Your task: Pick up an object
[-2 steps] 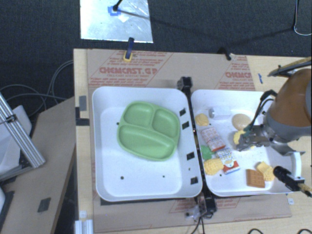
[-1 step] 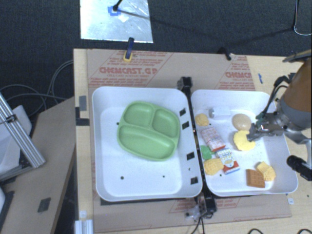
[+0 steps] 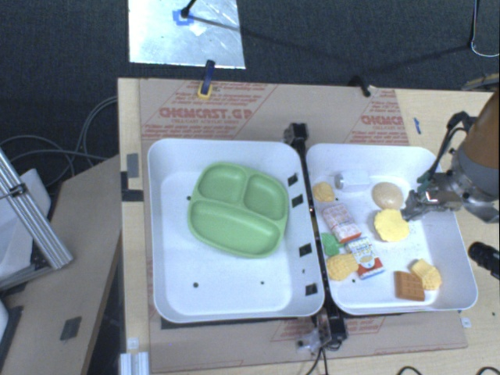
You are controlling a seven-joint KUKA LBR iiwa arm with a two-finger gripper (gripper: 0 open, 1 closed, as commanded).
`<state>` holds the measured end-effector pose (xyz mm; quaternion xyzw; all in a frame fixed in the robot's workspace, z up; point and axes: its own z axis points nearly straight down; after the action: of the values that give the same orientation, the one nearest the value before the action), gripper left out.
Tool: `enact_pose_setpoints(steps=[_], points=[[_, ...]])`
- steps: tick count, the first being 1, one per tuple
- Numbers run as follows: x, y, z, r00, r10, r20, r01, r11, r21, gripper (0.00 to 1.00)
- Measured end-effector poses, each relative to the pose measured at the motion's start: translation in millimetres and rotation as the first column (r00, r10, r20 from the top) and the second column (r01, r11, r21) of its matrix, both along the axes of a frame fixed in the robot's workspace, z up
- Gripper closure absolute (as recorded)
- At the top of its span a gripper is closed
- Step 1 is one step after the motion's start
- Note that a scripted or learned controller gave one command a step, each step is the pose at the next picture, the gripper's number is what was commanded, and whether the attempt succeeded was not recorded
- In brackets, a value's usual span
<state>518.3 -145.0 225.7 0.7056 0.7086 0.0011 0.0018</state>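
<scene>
Camera view: a fixed look down at a slant on two shallow white bins side by side on the bench (image 3: 258, 104).
Left bin (image 3: 168, 233): holds a green divided plate (image 3: 237, 209) and nothing that suits a quick pick.
Right bin (image 3: 457, 280): holds the small items — a beige bun-like round (image 3: 387, 194), a yellow disc (image 3: 391, 226), a red-and-white packet (image 3: 340, 221), a round cookie (image 3: 341, 267), a small blue-and-red packet (image 3: 365, 258), a brown cracker (image 3: 408, 285), a yellow waffle piece (image 3: 426, 274), a small orange-yellow piece (image 3: 323, 191), a grey-capped clear item (image 3: 344, 180) and a green scrap (image 3: 330, 243).
Arm: reaches in from the right, with its wrist over the right bin's far right side.
End effector (image 3: 414, 204): low over the right bin, its dark tip just right of the beige round and just above the yellow disc in the view; I cannot tell how its jaws stand, and nothing shows gripped in them.
Likely target: the beige round or the yellow disc — both lie just beside the tip, well nearer than the rest.
Key relation: the round lies to the view's left of the tip, the disc toward the near side and slightly left; both are round, so no long axis sets the wrist's turn.
Judged step: approach, with the grasp not yet made.
Risk: the disc looks flat and may slip; the round, being taller, seems the easier pick.
</scene>
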Motion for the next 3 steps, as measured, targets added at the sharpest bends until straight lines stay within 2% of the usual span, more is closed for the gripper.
enact_pose_setpoints(steps=[2,3], points=[[50,88,17,1.000,0.006,0.000,-0.006,1.000,0.002,1.00],[75,138,2,1.000,0.005,-0.001,-0.005,1.000,0.002,1.00]])
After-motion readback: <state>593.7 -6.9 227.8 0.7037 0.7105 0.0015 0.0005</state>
